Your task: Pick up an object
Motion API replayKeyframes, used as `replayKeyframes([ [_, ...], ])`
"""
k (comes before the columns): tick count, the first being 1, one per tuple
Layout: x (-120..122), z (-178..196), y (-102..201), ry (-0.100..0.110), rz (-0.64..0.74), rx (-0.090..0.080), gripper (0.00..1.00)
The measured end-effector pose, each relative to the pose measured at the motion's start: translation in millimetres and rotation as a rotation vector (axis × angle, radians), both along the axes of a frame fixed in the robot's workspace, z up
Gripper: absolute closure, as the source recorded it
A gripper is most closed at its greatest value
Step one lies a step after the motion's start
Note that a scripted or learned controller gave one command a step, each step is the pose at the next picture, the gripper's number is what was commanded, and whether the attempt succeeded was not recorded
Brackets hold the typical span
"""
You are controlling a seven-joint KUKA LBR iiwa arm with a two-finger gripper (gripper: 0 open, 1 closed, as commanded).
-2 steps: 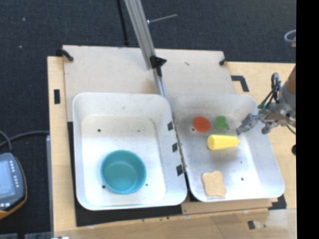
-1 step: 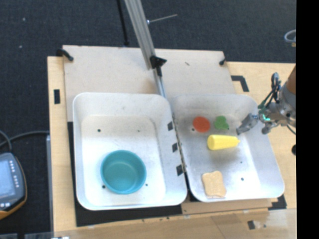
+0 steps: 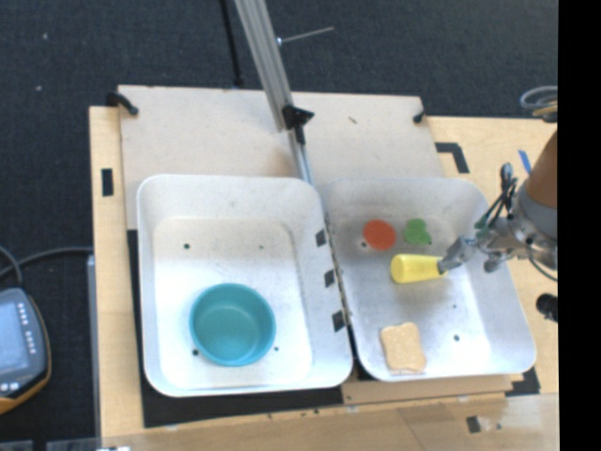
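From above, the counter (image 3: 235, 130) carries two shallow white bins side by side. The left bin (image 3: 169, 205) holds a teal bowl (image 3: 232, 323), sitting upright toward its 6 o'clock edge. In the right bin (image 3: 488, 336) lie four small things: an orange round piece (image 3: 379, 234) and a green piece (image 3: 417, 232) near the middle, the green one just at 3 o'clock of the orange; a yellow cup-like piece (image 3: 414, 269) lying on its side just at 6 o'clock of them; and a tan bread-like piece (image 3: 403, 347) well toward the bin's 6 o'clock rim.

The arm comes in from 3 o'clock, and the hand (image 3: 456, 256) is low in the right bin, its tip touching the 3 o'clock end of the yellow piece. How far open it stands I cannot tell, nor whether the yellow piece is between its parts.
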State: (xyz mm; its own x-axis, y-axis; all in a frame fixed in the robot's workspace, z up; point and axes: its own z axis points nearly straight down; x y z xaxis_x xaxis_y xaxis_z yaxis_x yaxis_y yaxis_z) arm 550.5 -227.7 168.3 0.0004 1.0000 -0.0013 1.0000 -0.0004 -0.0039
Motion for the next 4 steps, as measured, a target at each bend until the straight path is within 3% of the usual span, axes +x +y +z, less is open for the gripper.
replayKeyframes([
  [1,-1,-50,9,-0.001,0.000,0.001,0.00],
  [2,-1,-68,8,-0.003,-0.001,-0.001,0.00],
  [3,0,-56,7,-0.008,-0.003,-0.002,1.00],
  [4,8,-12,7,-0.006,0.003,0.000,1.00],
])
